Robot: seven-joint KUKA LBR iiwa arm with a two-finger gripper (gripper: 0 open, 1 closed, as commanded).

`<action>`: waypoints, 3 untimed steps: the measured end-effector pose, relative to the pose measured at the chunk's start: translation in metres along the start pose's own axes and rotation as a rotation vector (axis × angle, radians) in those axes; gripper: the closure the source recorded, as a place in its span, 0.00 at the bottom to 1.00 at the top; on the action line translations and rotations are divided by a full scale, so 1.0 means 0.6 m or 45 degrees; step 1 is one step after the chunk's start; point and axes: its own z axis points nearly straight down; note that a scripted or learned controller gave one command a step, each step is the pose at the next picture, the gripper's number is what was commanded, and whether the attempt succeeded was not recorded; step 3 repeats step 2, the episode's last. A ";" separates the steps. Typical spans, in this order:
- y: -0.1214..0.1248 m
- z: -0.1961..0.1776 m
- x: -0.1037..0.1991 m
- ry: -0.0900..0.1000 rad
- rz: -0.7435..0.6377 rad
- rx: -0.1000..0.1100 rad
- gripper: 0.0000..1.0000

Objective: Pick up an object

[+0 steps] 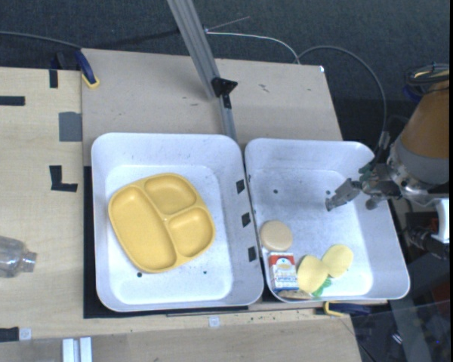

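Claw (341,197) hovers over right bin (302,157), upper right, nothing between fingers; spread or pressed together, cannot tell. Targets bunched at bin's near edge: round cream piece (276,236), small carton (284,271), yellow pieces (325,268). Best bet: centre over isolated round piece, descend straight.

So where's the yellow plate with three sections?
In the camera view, the yellow plastic three-section plate lies in the left white bin, apart from the round beige disc and small carton in the right bin.
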 end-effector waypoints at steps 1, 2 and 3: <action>0.131 0.156 -0.037 -0.003 0.000 0.006 0.00; 0.078 0.175 0.157 0.002 -0.005 0.005 0.00; 0.078 0.175 0.157 0.002 -0.005 0.005 0.00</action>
